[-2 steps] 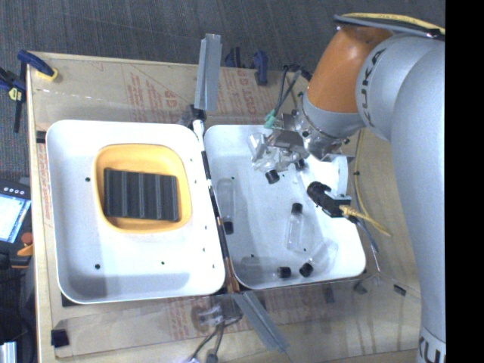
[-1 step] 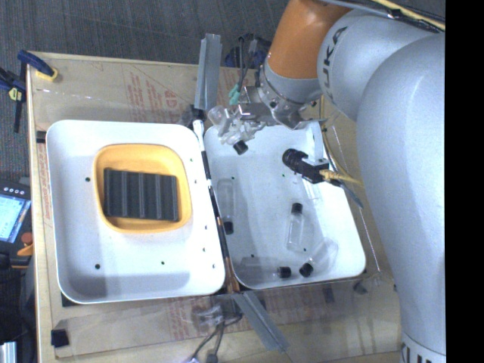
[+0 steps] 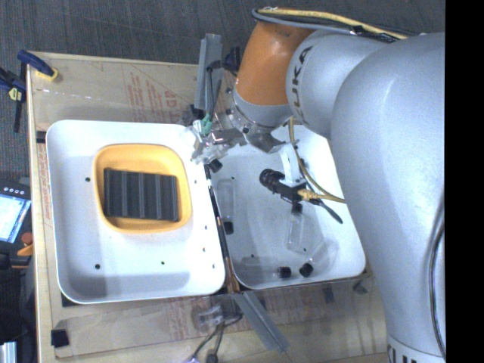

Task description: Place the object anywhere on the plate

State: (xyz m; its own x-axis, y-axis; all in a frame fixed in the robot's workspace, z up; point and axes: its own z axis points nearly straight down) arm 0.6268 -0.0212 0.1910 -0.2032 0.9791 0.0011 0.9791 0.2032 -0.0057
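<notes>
Camera view, read from the left: the left bin (image 3: 68, 271) holds a yellow plate (image 3: 140, 157) with a dark ribbed centre, lying flat in its upper half. Just past the rim between the bins, the pincer (image 3: 206, 141) hangs over the upper left corner of the right bin (image 3: 333, 267). I cannot tell whether it is clenched or released, nor whether anything sits in it; the tip is a blur of metal and cable. Which thing is to be moved I cannot tell either. A clear, glassy object (image 3: 296, 234) lies in the right bin, well apart from the plate, and may be it. If something is carried, the move left should stay level, clear the shared rim, and end above the plate's centre before letting go.
</notes>
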